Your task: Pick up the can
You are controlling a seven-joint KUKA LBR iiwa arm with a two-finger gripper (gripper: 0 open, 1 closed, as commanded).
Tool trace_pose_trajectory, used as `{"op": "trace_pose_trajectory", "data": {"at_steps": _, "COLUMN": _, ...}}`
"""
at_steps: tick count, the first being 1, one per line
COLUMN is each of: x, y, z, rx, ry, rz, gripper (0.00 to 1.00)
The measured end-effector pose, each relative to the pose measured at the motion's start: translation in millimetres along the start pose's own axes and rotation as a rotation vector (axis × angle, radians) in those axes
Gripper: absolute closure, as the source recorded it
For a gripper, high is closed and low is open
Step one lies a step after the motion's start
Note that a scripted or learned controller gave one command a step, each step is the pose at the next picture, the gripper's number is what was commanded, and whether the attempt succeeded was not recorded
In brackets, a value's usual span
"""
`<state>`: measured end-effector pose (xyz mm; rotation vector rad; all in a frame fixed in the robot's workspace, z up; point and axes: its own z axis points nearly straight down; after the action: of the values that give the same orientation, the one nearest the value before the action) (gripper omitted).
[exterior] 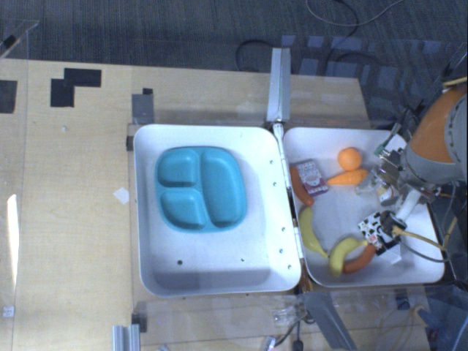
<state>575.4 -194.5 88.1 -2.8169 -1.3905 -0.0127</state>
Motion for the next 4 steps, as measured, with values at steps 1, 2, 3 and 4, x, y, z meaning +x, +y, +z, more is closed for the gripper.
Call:
{"op": "trace_pose_trajectory", "data": {"at_steps": 1, "x": 3, "y": 2, "z": -13, "rx": -0.008, "ry": 0.003, "rz": -0.006, "gripper": 1.00}}
{"op": "trace_pose_trajectory", "data": {"at_steps": 2, "x": 74, "y": 31, "z": -83, "rx": -0.001, "ry": -0.005, "rz": 0.052, "gripper": 1.00}}
{"op": "trace_pose_trajectory", "data": {"at_steps": 3, "x": 74, "y": 30, "z": -82, "rx": -0.001, "ry": -0.006, "rz": 0.053, "gripper": 0.00}}
{"op": "trace_pose_trajectory", "data": {"at_steps": 4, "x": 45, "y": 57, "z": -17, "rx": -0.003, "ry": -0.005, "rz": 0.167, "gripper": 0.00}}
